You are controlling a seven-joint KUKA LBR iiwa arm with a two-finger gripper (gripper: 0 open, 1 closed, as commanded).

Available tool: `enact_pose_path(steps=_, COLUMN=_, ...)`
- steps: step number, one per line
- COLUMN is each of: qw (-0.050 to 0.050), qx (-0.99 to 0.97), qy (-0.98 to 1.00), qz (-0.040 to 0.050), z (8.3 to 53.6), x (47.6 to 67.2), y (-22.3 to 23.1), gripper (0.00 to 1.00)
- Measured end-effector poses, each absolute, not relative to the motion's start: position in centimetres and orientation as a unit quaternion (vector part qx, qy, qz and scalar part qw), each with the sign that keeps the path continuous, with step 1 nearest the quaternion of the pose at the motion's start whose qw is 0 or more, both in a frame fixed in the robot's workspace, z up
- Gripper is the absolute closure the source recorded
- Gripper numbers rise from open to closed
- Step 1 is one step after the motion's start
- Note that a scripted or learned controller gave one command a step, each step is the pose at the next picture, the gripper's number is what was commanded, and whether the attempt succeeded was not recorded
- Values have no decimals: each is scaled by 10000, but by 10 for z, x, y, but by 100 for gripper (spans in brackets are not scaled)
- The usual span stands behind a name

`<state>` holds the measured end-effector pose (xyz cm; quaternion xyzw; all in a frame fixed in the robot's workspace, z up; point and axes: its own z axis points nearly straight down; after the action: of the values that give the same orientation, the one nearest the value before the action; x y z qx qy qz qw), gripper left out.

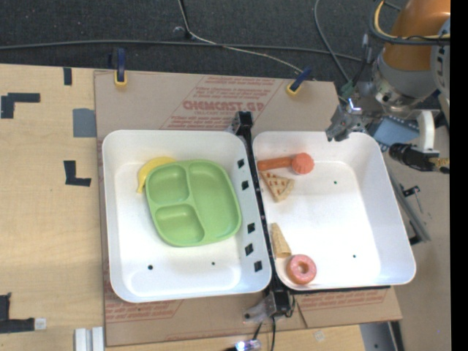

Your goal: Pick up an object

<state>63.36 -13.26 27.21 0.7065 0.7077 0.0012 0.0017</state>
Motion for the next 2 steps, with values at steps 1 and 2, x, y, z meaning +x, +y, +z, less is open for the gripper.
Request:
enact_pose_path(steps=1, qw=-7, qx=7058, qy=7084, qz=-5, z=271, x=618, y=-89, gripper=100)
enact_pose_path(steps=2, qw=-15, qx=7052, qy=7090, qz=-9, z=252, x=601, y=-33, gripper=100)
